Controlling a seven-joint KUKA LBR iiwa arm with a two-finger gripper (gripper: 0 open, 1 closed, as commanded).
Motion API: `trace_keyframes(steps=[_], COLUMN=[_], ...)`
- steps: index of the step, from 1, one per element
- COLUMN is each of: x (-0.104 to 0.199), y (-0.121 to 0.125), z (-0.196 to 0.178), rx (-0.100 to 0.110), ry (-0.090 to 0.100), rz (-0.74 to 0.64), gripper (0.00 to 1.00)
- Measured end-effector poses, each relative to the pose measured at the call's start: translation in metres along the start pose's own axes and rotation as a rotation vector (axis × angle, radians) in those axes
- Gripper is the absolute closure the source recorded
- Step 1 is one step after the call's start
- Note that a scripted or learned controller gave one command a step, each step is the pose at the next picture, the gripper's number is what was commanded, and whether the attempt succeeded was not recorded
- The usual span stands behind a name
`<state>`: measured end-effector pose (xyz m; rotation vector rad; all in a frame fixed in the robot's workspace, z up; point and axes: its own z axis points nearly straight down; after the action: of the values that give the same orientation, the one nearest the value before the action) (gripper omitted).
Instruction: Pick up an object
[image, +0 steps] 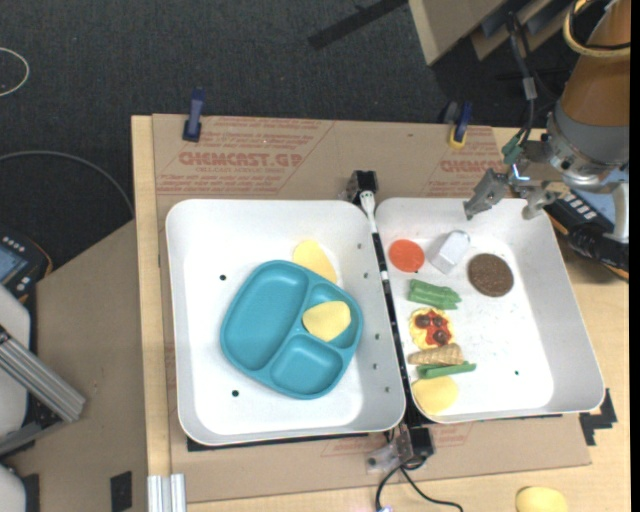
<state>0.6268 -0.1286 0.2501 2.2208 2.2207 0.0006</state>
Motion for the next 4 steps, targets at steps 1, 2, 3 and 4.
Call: trace_keyframes(steps=[1,2,3,4], x=[0.032,0.031,0.031,0.042], y=[-0.095,-0.139,-0.136,-0.146], z=[0.038,0.171,0.155,-0.022], rx=[0.01,0.009,-0.001,-0.012], ry=[0.004,0.004,0.0,-0.002], rz=[0.001,0.003,0.002,-0.003], gripper=[0.0,0.0,1.0,1.0])
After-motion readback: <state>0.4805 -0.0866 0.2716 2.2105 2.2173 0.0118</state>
